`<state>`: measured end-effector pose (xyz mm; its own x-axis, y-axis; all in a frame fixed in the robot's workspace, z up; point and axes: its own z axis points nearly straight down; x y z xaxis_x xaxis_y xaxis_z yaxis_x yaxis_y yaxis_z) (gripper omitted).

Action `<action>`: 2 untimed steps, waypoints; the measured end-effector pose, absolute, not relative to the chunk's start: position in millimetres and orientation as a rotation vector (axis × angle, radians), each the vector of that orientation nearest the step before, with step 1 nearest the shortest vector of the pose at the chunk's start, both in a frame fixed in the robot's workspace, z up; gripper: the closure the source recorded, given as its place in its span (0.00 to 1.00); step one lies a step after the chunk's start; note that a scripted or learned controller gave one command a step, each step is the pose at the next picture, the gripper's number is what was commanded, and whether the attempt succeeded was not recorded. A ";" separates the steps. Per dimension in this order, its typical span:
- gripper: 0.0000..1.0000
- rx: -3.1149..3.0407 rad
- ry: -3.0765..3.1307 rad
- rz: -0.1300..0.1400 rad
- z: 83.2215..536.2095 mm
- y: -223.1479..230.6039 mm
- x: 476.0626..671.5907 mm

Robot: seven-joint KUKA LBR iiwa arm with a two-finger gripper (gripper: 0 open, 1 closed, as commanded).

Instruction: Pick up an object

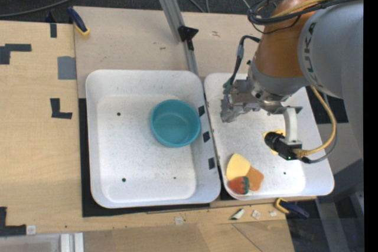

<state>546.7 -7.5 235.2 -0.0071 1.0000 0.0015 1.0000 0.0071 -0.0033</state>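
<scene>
The arm reaches in from the right and hangs over the right bin point(307, 183), its end effector point(231, 108) low over the bin's upper-left part, close to the wall it shares with the left bin point(106, 127). Whether the end effector is open or closed cannot be told from this slanted view; nothing is seen in it.

The nearest things to pick lie in the same bin, at its near edge: a yellow wedge point(237, 165) touching an orange piece point(256, 176) and a small red piece point(238, 185), all clustered together. From the end effector they lie toward the camera and slightly to the right, near but clearly apart from it. The wedge's long axis runs roughly from the bin's centre toward its near-left corner.

A teal bowl point(175, 122) sits in the left bin, just across the shared wall, about level with the end effector.

The cluster looks the likelier target; its tight packing could foul a clean grasp.
</scene>
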 end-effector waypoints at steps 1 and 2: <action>1.00 -2.212 -2.226 0.004 222.1 45.0 551.6; 1.00 -2.211 -2.228 0.000 232.3 96.6 549.0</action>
